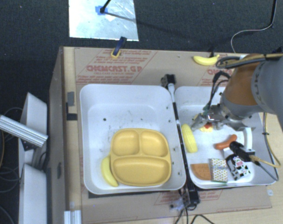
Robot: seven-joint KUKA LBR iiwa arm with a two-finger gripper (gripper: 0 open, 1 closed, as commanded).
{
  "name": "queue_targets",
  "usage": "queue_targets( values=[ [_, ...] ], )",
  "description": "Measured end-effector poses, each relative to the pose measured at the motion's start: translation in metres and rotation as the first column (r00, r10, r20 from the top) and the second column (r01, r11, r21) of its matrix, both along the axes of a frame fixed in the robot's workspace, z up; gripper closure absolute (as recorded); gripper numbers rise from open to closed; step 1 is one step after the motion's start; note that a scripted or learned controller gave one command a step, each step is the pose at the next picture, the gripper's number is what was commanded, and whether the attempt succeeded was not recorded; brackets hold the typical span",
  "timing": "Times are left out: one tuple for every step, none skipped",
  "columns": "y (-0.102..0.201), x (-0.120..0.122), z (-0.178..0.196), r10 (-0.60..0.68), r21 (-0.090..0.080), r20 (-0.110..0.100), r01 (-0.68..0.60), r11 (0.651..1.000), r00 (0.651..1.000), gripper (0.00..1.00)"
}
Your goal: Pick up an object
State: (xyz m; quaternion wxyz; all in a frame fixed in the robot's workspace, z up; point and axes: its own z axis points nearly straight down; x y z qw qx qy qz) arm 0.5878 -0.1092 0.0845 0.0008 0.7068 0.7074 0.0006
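My gripper (204, 121) hangs low over the middle of the right bin (188, 96), at the end of the grey arm with its orange band (238, 85). Just under it lies a small yellow and red object (207, 127), partly hidden by the gripper. A yellow banana-shaped piece (189, 139) lies along the bin's left wall. To the gripper's lower right is an orange sausage-shaped piece (224, 143). At the front of the bin sit a brown cracker (202, 171), a patterned block (219, 169) and a black and white toy (239, 166).
The left bin (99, 97) holds a yellow divided tray (140, 155) with a banana (108, 171) beside it. Another banana (205, 59) lies on the bench behind the right bin. Cables run beside the arm at right.
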Motion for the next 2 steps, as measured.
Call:
queue_targets(
  values=[
    [-0.057, -0.033, 0.0, -0.001, -0.001, -0.001, 0.001, 1.0, 1.0, 0.0],
    [-0.098, -0.057, 0.0, -0.001, -0.001, -0.001, 0.001, 1.0, 1.0, 0.0]
  ],
)
